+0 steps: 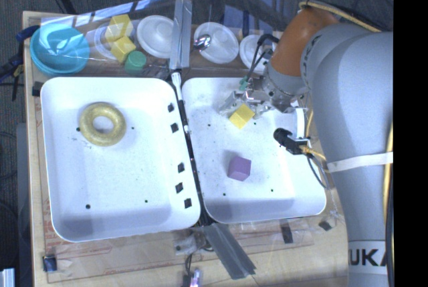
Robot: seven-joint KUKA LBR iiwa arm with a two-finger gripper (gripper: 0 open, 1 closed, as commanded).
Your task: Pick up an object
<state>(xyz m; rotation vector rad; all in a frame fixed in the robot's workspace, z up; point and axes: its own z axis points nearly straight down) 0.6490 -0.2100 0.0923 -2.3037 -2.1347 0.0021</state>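
Gripper [245,104] is down in the right bin [304,195], right over the yellow block [241,116]; whether it's gripped I cannot tell; nothing lifted yet; purple cube [239,168] untouched.

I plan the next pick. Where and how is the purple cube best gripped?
Grip the purple cube across two opposite flat side faces, coming straight down from above. It sits alone on the right bin floor, well apart from the yellow block and the walls, so the fingers should have room on every side.

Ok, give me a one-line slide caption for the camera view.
Claw down at a yellow block in the right bin; purple cube nearby, yellow ring in the left bin.
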